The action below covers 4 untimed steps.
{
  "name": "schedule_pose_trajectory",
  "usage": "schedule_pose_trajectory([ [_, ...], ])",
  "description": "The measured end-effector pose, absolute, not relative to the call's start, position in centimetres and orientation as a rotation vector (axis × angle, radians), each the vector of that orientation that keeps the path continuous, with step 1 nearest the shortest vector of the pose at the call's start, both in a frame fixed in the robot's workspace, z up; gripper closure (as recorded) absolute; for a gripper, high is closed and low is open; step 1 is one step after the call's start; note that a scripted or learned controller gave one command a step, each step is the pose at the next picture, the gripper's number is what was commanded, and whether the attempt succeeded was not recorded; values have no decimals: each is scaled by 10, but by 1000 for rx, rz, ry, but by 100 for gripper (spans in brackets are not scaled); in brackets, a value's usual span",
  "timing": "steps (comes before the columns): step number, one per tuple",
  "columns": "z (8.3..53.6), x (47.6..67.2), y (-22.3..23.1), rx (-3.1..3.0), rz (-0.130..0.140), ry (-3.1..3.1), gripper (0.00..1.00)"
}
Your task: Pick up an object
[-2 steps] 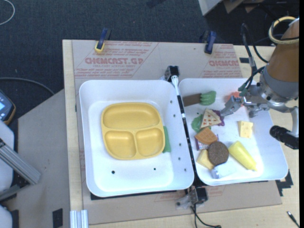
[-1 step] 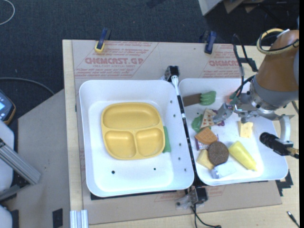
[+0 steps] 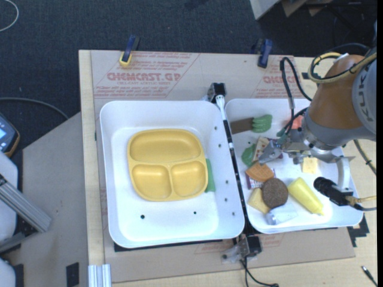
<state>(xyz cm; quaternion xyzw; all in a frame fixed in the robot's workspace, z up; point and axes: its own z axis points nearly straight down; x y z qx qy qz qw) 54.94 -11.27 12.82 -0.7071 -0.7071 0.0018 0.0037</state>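
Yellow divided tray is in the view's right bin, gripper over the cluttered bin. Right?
No. The yellow divided tray lies in the view's left bin, per the camera view. The gripper is over the cluttered bin, as said.

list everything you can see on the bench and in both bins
left bin: one, white, left on the board
right bin: one, white, beside it
divided plate: one, yellow, in the left bin
flat strip: one, green, at the plate's right edge
brush: one, green head and brown handle, far end of the right bin
speckled disc: one, brown, near side of the right bin
tapered piece: one, yellow, right of the disc
wedge: one, yellow, left of the disc
clamps: two, yellow and blue, far edge of the board
arm: one, grey and orange, from the right
gripper: one, over the right bin
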Motion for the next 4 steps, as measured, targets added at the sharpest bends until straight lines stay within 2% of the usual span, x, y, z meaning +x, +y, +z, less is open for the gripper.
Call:
schedule_pose_trajectory([
  [1, 83, 550, -112, -2219, 0, -2219, 0],
  [2, 97, 551, -112, -2224, -6, -2222, 100],
  [3, 150, 545, -120, -2227, -4, -2225, 100],
  [4, 209, 548, -111, -2225, -8, -2229, 100],
])
